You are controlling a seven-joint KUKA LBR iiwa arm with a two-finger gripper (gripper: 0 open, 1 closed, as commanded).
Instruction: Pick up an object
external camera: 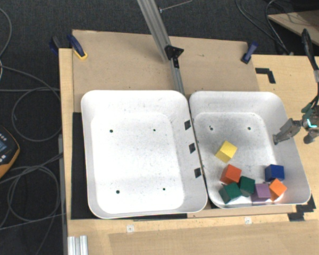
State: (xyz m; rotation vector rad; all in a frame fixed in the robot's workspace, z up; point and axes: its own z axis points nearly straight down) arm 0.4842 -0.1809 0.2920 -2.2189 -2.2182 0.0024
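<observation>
My gripper (pixel 293 138) hangs over the right rim of the right bin (pixel 239 101), open, with nothing between its fingers. Several small blocks lie in that bin's near part. A yellow block (pixel 226 151) sits alone toward the middle. Closer to the front, a red block (pixel 232 173), two green blocks (pixel 231 192) (pixel 247 185), a purple block (pixel 262 191), an orange block (pixel 277 188) and a blue block (pixel 274 172) are bunched together. The blue block is the one nearest the gripper, lying below and left of it.
The left bin (pixel 90 142) stands beside the right one, their rims meeting at black clips (pixel 191 147). A metal pole (pixel 159 31) slants over the bench's back. Blue clamps (pixel 249 52) hold the board's far corners.
</observation>
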